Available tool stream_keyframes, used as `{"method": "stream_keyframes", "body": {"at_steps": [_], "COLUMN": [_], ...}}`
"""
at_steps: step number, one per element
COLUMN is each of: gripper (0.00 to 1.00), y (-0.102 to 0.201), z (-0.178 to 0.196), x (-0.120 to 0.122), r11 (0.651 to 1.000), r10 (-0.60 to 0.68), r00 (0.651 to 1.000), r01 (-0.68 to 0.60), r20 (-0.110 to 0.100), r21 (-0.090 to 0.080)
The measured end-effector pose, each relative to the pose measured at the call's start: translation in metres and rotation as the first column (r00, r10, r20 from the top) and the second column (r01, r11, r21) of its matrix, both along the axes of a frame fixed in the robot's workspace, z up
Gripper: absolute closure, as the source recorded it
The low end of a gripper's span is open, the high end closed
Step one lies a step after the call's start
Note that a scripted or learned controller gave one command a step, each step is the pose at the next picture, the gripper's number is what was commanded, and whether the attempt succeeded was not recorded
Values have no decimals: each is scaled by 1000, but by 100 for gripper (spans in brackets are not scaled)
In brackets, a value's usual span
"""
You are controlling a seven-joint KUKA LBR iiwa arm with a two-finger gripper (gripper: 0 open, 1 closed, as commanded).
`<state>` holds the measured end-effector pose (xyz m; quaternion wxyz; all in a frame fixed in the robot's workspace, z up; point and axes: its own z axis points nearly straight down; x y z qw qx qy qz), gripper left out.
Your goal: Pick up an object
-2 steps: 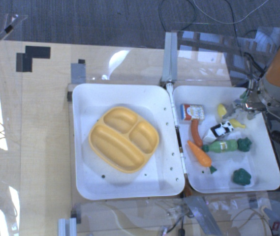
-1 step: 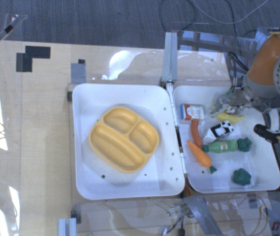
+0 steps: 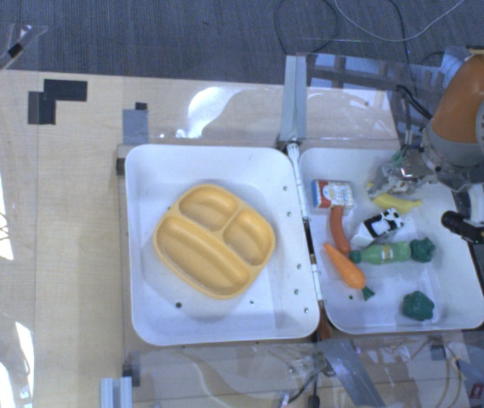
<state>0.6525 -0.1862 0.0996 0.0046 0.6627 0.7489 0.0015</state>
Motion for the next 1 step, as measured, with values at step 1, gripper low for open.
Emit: {"method": "stream_keyframes", "body": {"at_steps": [1], "gripper": [100], "y": [16], "z": [79], "x": [16], "r11": [995], "r10": [-99], "r00": [995], "r01": [99], "r20": [-3], "r21": [3]}}
